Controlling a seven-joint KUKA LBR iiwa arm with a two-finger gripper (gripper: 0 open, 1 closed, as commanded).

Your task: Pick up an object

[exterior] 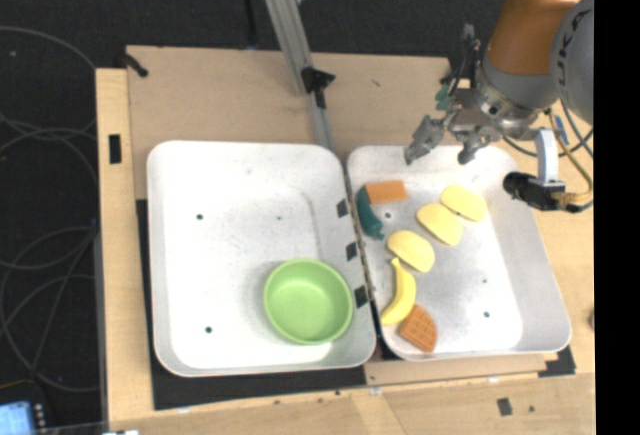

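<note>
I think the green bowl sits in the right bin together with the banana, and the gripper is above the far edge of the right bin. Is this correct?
Not quite. The camera view shows the green bowl in the left bin, not the right one. The banana does lie in the right bin, and the gripper is above that bin's far edge, as you said.

The arm (pixel 545 23) ran off the right edge — the teal object (pixel 370 220) lay partly hidden behind the bin wall (pixel 352 223).
</note>
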